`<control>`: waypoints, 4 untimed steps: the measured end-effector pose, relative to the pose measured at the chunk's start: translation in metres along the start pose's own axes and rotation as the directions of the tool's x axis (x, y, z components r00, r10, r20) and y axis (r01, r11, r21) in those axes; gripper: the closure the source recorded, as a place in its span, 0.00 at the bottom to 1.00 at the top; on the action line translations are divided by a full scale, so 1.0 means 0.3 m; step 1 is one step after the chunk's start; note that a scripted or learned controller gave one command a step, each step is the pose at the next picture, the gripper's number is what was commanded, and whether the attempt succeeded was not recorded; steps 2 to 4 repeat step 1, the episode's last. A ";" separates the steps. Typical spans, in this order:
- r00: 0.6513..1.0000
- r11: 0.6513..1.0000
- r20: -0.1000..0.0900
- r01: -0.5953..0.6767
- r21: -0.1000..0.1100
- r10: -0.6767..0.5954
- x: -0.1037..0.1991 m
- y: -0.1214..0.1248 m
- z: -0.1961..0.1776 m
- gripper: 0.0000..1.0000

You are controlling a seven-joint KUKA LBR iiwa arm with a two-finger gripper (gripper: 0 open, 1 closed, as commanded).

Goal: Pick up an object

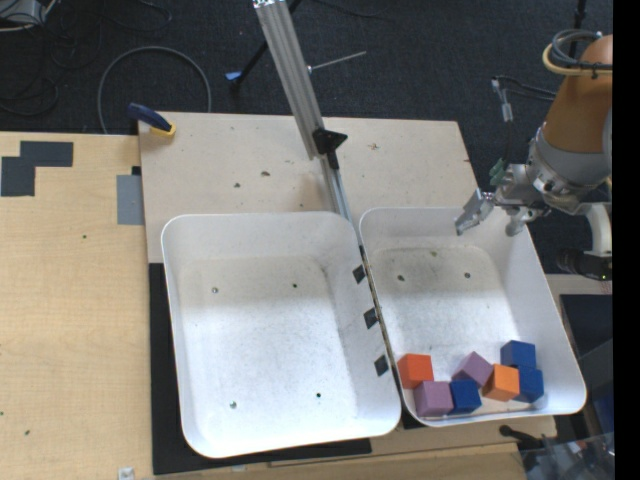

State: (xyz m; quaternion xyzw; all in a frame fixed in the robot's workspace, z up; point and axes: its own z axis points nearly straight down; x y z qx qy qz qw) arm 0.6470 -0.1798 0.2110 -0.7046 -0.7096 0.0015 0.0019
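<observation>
Approach step: gripper [492,214] hovers over right bin's [553,308] far edge, fingers seemingly apart, empty. Next: reach blocks [470,378] at near corner.

One camera is looking down from above at a slant, standing at the near side of the bench [250,168]. It is taking in both bins, left bin [200,258] and right bin [545,308], with dark floor [400,28] behind. The arm [580,118] is entering from the right.
</observation>
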 end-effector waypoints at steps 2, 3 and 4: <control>1.000 1.000 -0.003 -0.004 0.004 0.004 0.158 -0.117 0.122 0.00; 1.000 1.000 -0.003 -0.004 0.004 0.004 0.158 -0.117 0.122 0.00; 1.000 1.000 -0.003 -0.004 0.004 0.004 0.158 -0.117 0.122 0.00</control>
